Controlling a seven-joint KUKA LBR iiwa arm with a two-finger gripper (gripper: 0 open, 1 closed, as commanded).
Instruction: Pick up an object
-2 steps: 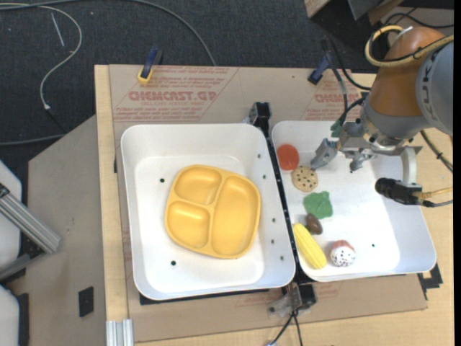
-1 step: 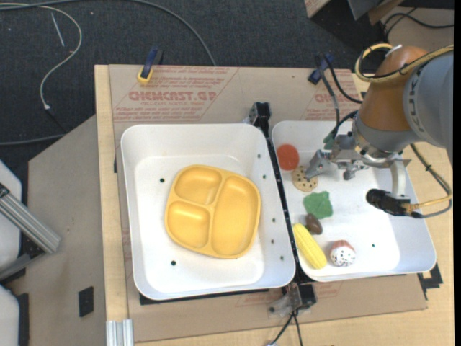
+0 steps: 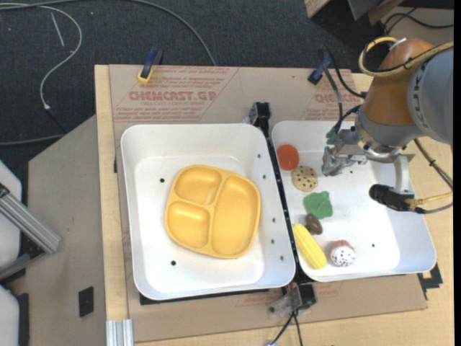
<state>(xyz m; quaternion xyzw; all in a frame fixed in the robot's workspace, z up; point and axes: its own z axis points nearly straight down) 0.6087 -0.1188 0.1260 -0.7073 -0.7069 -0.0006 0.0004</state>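
Note:
The right bin (image 3: 403, 254) holds several small items along its left side: a red-orange round piece (image 3: 288, 156), a chocolate-chip cookie (image 3: 305, 179), a green leafy piece (image 3: 318, 205), a small brown piece (image 3: 315, 224), a yellow corn cob (image 3: 310, 246) and a white ball with red specks (image 3: 342, 254). My gripper (image 3: 333, 166) hangs over the upper middle of this bin, just right of the cookie and the red piece, fingers pointing down. Nothing shows between the fingers.
The left bin (image 3: 140, 215) carries a yellow divided plate (image 3: 213, 210) in its middle. Clamps sit between the bins at the top (image 3: 260, 112) and bottom (image 3: 299, 294). Cables cross the dark floor behind the bench.

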